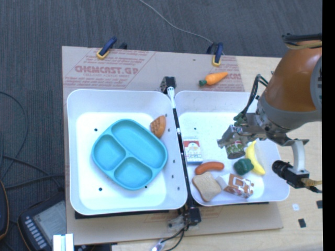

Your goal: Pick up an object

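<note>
- Bench: cardboard sheet under two white bins; we note the right bin (pixel 272 195) holds the clutter, the left bin (pixel 73 140) a blue divided plate (pixel 130 153).
- Likely target: small dark packet (pixel 235 149) directly under the gripper (pixel 234 138), just beside the banana (pixel 255 157), whose long axis runs up-down in view.
- Jaws: we cannot tell how far apart they stand, nor whether anything sits between them.
- Arm (pixel 293 88) reaches in from the right, wrist low over the bin's middle.
</note>
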Robot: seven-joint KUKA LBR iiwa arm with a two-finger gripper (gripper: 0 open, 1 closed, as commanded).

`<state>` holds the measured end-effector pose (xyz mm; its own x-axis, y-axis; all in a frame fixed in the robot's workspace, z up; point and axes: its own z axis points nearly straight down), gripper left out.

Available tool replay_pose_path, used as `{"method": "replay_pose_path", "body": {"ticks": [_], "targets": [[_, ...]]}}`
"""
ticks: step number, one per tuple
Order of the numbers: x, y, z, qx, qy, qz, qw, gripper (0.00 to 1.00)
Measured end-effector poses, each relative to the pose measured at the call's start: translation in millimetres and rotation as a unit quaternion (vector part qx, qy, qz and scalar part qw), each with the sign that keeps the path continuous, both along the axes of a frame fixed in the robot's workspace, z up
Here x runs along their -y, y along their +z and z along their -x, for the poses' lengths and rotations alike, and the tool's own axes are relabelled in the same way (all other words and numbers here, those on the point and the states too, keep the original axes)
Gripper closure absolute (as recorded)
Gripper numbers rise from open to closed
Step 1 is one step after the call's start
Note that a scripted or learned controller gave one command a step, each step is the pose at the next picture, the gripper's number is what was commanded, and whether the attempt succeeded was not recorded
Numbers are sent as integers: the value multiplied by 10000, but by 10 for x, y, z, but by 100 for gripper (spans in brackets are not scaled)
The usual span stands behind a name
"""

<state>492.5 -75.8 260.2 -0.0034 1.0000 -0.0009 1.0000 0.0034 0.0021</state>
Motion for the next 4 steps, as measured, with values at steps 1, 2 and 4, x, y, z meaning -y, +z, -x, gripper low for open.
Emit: {"method": "replay_pose_path", "body": {"ticks": [1,2,4], "targets": [[0,95,-5,1,3,2,10000,100],[-749,111,85,-14,-9,-7,10000,100],[-1389,-764,-316,-27,-12,-2,10000,100]]}}
